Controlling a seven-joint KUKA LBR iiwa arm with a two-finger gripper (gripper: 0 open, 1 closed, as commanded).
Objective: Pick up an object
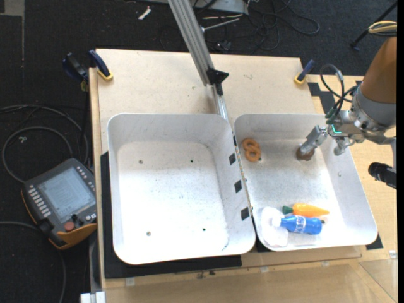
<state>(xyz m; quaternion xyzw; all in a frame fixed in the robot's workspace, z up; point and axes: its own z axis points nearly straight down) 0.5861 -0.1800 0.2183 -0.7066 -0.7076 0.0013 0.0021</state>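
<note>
A small brown object (pixel 305 153) sits in the right bin (pixel 344 188), near its back wall, with one grey finger (pixel 312 137) of the pincer (pixel 327 139) touching down on it. The other finger hangs apart to the right, so the pincer is spread and clamps nothing. A pretzel (pixel 252 149) lies to the left in the same bin, close to the divider edge. At the bin's front lie a carrot (pixel 310 210), a blue bottle (pixel 302 224) just below it, and a white lump (pixel 273 228) touching the bottle's left end. The arm (pixel 379 84) comes in from the right. The left bin (pixel 170 188) adjoins on the desk (pixel 158 81).
</note>
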